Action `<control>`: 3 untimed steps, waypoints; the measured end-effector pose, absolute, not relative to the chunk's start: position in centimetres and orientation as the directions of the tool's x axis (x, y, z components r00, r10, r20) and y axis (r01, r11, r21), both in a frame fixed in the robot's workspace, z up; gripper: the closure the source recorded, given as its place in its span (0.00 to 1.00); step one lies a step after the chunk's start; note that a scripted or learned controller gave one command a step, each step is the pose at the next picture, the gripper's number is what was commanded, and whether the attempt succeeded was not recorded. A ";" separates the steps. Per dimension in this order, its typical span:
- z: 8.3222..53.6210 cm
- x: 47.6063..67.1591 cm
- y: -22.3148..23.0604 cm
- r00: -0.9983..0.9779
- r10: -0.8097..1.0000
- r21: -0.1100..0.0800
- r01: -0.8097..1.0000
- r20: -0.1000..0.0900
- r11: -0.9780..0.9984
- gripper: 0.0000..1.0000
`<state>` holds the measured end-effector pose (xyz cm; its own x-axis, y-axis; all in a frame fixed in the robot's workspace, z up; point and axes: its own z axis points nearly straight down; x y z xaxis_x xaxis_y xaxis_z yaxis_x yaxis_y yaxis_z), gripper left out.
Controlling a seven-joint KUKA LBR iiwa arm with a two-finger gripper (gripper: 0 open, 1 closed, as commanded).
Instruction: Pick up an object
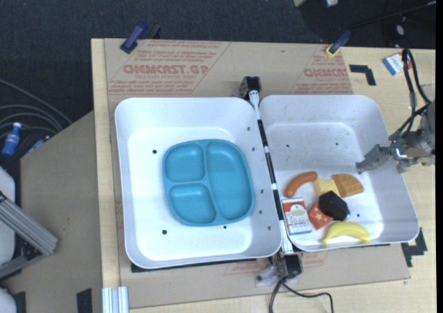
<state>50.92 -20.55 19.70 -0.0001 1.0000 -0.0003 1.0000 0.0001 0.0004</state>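
Note:
The right bin (325,119) holds a small heap of toy food near its front. An orange-red sausage (300,182) lies at the heap's left, with a yellow block (324,186) and a brown slice of bread (348,184) to its right. In front of these sit a black lump (333,204), a red piece (318,217), a small white and red carton (295,215) and a yellow banana (346,233). My gripper (372,159) is over the bin's right side, up and to the right of the bread and apart from all the food.
The left bin (138,138) bears a blue divided plate (208,181) in its middle. A black ridge (266,159) runs between the two bins. Cables (413,90) hang at the right by the arm. Blue clamps sit on the brown board behind the bins.

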 end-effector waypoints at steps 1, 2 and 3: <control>8.7 54.7 -21.1 -0.002 1.000 -0.004 1.000 0.004 0.002 0.00; 8.5 58.4 -13.7 -0.002 1.000 0.001 1.000 0.001 0.002 0.00; 8.5 66.4 -11.4 -0.002 1.000 0.001 1.000 0.000 0.002 0.00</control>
<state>66.43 -11.40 8.51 -0.0021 1.0000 0.0000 1.0000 0.0021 0.0012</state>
